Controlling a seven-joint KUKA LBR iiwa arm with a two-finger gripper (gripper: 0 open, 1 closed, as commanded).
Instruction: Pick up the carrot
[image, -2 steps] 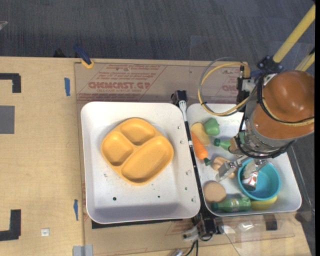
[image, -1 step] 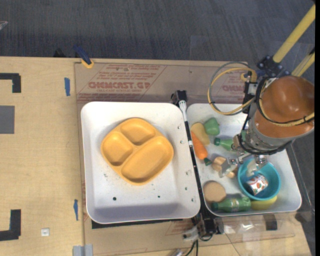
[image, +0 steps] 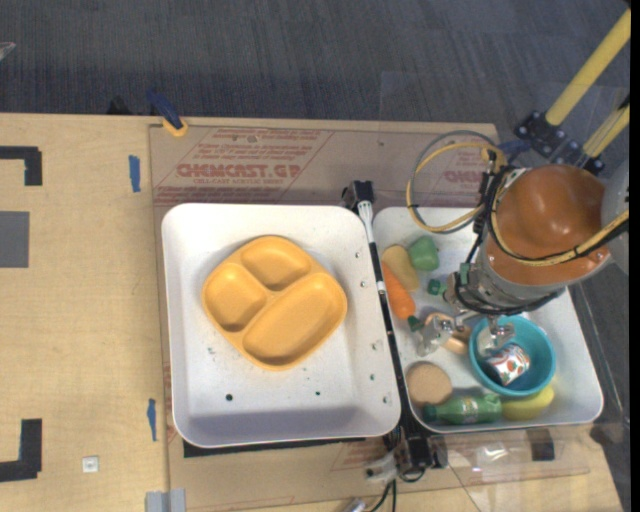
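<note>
Carrot (image: 399, 296) in right bin (image: 585, 345), hard against its left wall – long axis running top-to-bottom, slightly slanted. Tool (image: 437, 329) just right of it, lower end nearest. Tool state: can't tell – nothing visibly held.

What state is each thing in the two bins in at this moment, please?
Carrot: lying in the right bin, not gripped.
Yellow plate: upright in the left bin, compartments bare.
Blue bowl: upright, something shiny inside.
Green bottle: lying on its side.
Gripper: low beside the carrot.
</note>
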